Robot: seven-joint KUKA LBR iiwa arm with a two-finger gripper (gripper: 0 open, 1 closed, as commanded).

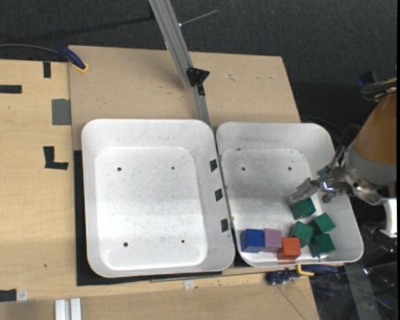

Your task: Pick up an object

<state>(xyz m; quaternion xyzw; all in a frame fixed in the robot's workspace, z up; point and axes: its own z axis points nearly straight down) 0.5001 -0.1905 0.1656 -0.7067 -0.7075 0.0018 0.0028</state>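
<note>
Jaws sit low in the right bin (320, 133), but the gripper (311, 191) is too blurred and too slanted to this camera for me to tell how they stand, apart or together. Just below the tip lies a green block (303, 209), the closest candidate. Further below, 3 more green blocks (320, 233) crowd together, and down to the left of the jaws sit an orange block (290, 247), a lilac block (273, 239) and a blue block (253, 239). My read: these look small, stiff and light, flat-sided, so pinching the nearest green one across 2 opposite faces should hold, though smooth faces may slip
</note>
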